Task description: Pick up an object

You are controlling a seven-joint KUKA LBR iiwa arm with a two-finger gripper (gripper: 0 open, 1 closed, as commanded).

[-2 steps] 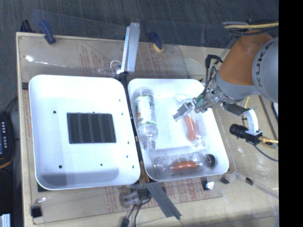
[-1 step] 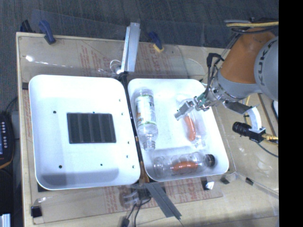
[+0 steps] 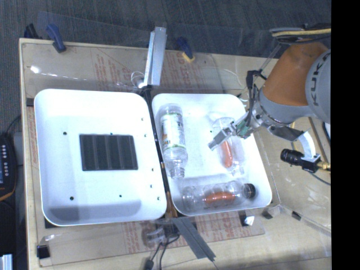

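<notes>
arm: grey KUKA arm (image 3: 292,89) with an orange band, reaching in from the right over the right bin's right rim.
gripper: gripper (image 3: 220,139) low over the right half of the right bin, fingers pointing left and down toward the bin floor.
pincer state: cannot tell; the fingers blur into the clear plastic under them, so open or closed is not readable.
right bin: right bin (image 3: 194,103) is white and shallow, and holds three clear bottles.
labelled bottle: labelled bottle (image 3: 172,142) lies along the bin's left wall, cap end toward the near edge, green-and-white label on its upper half.
orange-core bottle: orange-core bottle (image 3: 228,151) lies near the right wall, just under and beside the gripper tip; possibly touching it, contact not clear.
near bottle: near bottle (image 3: 218,194) lies along the near edge, dark cap toward the near right corner, orange item inside.
left bin: left bin (image 3: 50,111) is white, with a dark ribbed rectangle (image 3: 108,152) at its centre.
bench: bench (image 3: 84,55) is tan board, with blue clamps (image 3: 55,36) at the far edge and a grey metal bar (image 3: 154,55) standing at the far end of the gap between the bins.
</notes>
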